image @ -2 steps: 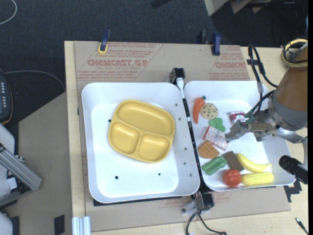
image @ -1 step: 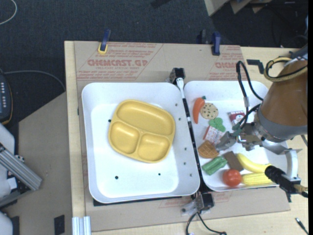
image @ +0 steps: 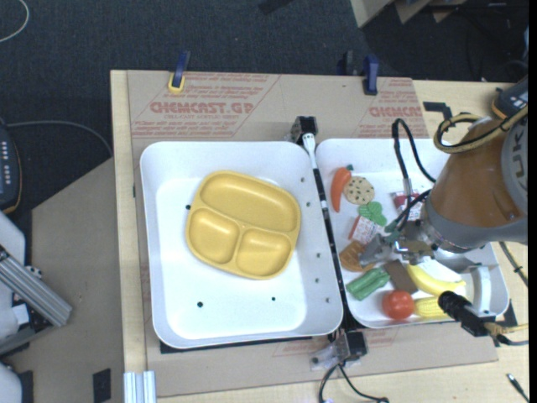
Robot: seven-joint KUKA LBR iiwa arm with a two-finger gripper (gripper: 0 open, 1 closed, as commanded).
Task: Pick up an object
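Our pincer (image: 388,253), its state hidden from us, hangs low in the right white bin (image: 491,309) over the brown plastic toy food (image: 356,253), probably light, stiff, slick; we'd pinch its narrow sides.

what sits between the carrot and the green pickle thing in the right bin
In the camera view, between the carrot and green piece lie a cookie and a brown piece.
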